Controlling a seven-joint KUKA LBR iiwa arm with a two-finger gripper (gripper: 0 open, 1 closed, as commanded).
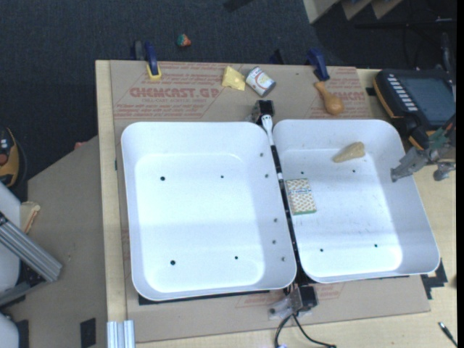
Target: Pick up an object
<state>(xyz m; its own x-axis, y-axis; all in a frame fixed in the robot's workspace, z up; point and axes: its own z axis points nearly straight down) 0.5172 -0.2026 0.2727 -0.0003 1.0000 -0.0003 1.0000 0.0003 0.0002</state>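
Observation:
Two objects lie in the right white bin (406, 216). A tan, bread-like lump (349, 152) rests near its far side. A small flat patterned packet (299, 196) lies by its left wall. My gripper (423, 170) hangs over that bin's right rim, to the right of the tan lump and well apart from it. Its two grey fingers are spread open with nothing between them. The left white bin (145, 194) sits beside it.
On the cardboard behind the bins lie a yellow wedge (233, 79), a small white block (260, 81) and a brown wooden piece (330, 98). Blue clamps (151, 58) (317, 64) hold the board. A black handheld controller (417, 93) sits at the far right.

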